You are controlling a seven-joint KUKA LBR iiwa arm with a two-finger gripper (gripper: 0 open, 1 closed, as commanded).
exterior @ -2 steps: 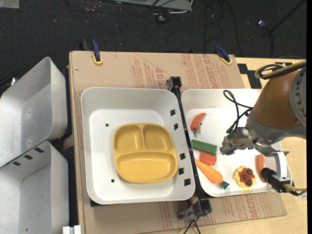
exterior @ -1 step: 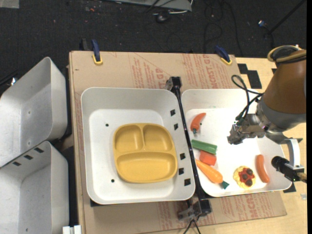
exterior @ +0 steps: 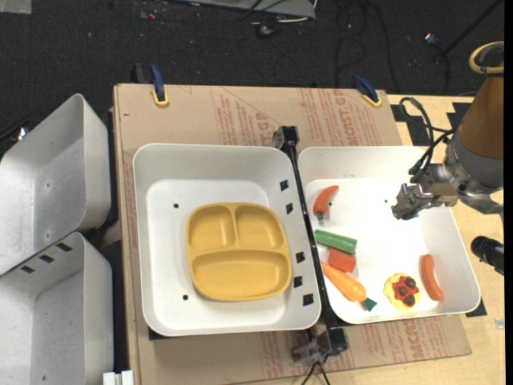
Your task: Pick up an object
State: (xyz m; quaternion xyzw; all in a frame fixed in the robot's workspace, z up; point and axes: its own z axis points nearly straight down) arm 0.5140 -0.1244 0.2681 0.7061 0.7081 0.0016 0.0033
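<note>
Scattered in the right bin (exterior: 449, 239): red pepper (exterior: 325, 200), green stick (exterior: 335, 240) touching a red block (exterior: 341, 260), carrot (exterior: 346, 283), small pizza (exterior: 402, 289), sausage (exterior: 431, 277). In the left bin (exterior: 152, 215): yellow divided tray (exterior: 238, 251). Over the right bin's upper right, reaching in from the right: hand (exterior: 403, 205), nothing between its fingers; spread or pressed together, cannot tell.

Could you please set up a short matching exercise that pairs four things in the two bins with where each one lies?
Things:
1. yellow three-compartment plastic tray
2. green stick-shaped toy vegetable
3. reddish toy sausage
4. orange toy carrot with green tip

Places:
A. right bin, near its right wall
B. left bin, middle
C. right bin, near corner by the divider
D. right bin, left side, midway

Pairs: 1-B, 2-D, 3-A, 4-C
</note>
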